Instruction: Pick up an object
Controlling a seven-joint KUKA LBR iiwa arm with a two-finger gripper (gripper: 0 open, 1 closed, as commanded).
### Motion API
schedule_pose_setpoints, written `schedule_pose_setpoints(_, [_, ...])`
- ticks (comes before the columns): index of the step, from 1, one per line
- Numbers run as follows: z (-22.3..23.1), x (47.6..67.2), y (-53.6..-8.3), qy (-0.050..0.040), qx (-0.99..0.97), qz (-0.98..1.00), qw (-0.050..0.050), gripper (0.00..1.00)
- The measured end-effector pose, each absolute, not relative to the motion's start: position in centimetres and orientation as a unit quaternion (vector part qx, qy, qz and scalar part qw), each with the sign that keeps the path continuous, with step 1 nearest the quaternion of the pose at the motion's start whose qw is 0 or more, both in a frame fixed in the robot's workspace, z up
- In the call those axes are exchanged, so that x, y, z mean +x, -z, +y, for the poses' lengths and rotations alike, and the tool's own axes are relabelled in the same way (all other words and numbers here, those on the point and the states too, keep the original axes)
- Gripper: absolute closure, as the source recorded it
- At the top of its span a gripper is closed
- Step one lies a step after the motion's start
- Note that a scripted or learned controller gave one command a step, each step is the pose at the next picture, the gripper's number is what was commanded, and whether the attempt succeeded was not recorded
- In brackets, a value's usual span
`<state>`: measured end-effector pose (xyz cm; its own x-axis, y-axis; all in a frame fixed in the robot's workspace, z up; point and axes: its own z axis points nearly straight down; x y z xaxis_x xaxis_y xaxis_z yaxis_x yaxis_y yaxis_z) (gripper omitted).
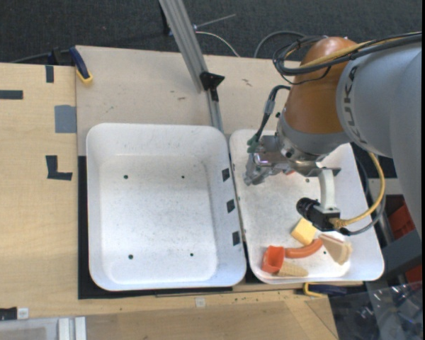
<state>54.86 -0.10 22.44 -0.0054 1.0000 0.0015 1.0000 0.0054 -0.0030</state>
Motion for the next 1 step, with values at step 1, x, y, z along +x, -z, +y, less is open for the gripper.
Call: schedule_pose_setpoints(1, [6.21, 53.32, -22.46, -0.0006, -0.704, -0.71, 0.002, 1.0])
